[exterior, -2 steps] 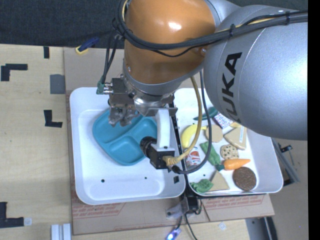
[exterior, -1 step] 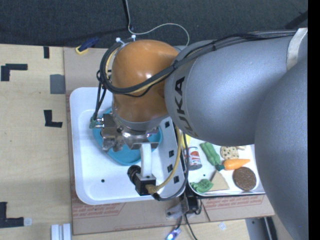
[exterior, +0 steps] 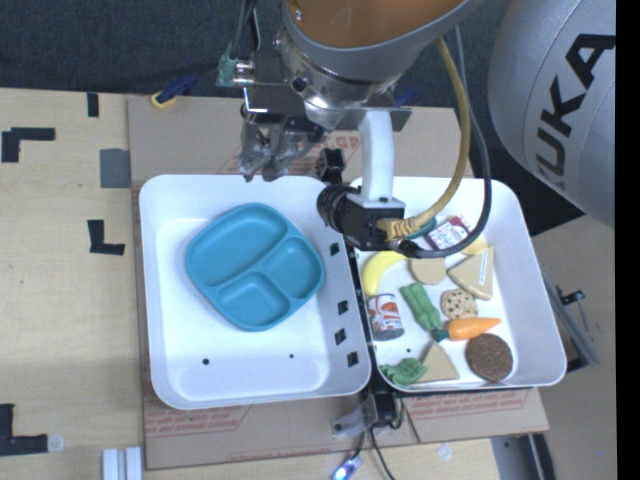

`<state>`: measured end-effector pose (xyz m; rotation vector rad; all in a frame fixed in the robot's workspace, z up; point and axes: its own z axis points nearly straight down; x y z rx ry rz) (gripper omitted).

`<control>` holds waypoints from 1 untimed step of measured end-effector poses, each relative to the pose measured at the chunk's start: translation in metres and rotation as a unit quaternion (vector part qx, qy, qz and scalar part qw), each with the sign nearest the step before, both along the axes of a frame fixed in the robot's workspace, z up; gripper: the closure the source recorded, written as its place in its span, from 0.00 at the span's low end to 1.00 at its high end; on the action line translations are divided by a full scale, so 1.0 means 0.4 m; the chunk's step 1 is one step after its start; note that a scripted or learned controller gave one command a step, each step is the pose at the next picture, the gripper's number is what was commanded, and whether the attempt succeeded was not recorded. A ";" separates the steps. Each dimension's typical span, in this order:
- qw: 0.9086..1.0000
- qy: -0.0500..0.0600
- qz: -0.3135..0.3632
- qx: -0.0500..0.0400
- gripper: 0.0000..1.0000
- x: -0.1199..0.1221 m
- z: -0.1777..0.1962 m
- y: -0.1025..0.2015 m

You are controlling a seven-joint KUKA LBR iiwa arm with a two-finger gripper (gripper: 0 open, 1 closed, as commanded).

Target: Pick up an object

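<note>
While hanging above the bins, tool [exterior: 268, 163] state cannot be told | banana [exterior: 378, 269]: yellow, curved, right bin [exterior: 535, 268].

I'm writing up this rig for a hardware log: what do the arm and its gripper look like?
The arm is bulky grey with dark KUKA lettering and an orange band above the wrist. A yellow hose and black cables run down past a white post. The gripper is dark metal, with a small green part beside it.
</note>
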<state>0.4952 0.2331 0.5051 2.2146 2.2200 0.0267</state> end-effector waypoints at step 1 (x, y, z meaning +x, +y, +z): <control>1.000 0.009 0.001 -0.005 1.00 -0.002 -0.001 0.002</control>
